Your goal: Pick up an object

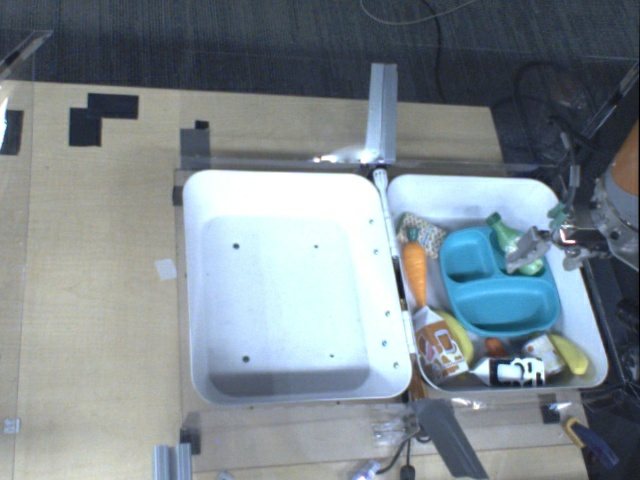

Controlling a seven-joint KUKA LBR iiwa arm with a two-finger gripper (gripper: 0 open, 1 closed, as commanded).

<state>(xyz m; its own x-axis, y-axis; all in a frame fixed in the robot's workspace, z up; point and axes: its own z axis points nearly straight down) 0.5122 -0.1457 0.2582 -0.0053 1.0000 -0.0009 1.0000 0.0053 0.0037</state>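
Seen from above: the gripper (527,255) hangs over the right bin (590,313), at the blue divided tray (495,288), its finger state impossible to tell. A carrot (415,273) and banana (568,353) lie free nearby. A clean pick probably calls for a straight descent on one uncrowded item.

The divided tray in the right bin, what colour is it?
The tray is bright blue, a turquoise shade, seen clearly in the camera view.
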